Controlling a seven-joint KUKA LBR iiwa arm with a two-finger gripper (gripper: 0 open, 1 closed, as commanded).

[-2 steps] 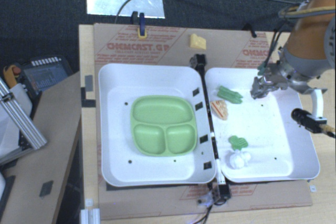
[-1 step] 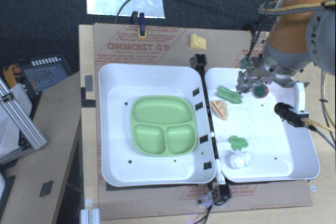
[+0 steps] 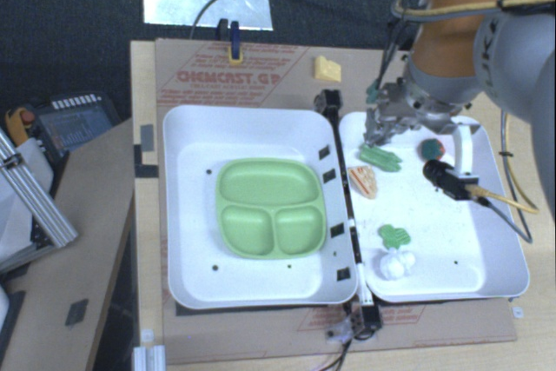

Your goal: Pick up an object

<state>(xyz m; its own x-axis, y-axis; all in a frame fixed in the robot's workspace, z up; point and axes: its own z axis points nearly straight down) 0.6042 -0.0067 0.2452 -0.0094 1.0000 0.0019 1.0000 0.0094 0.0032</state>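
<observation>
Camera view is showing the jaws (image 3: 380,135), state unclear, hovering above the green pea pod (image 3: 380,157); centring before descending seems wise

The arm (image 3: 512,39) is showing a smooth, rounded grey shell, with a bulging orange band (image 3: 460,17) sitting above the wrist. A yellowish cable (image 3: 473,6) is running across the orange band, and thin dark cables are looping beside it. Below the band, the wrist is narrowing into a grey metal gripper (image 3: 380,133) with small dark fittings; its fingers are appearing thin and pale against the white behind them.
</observation>
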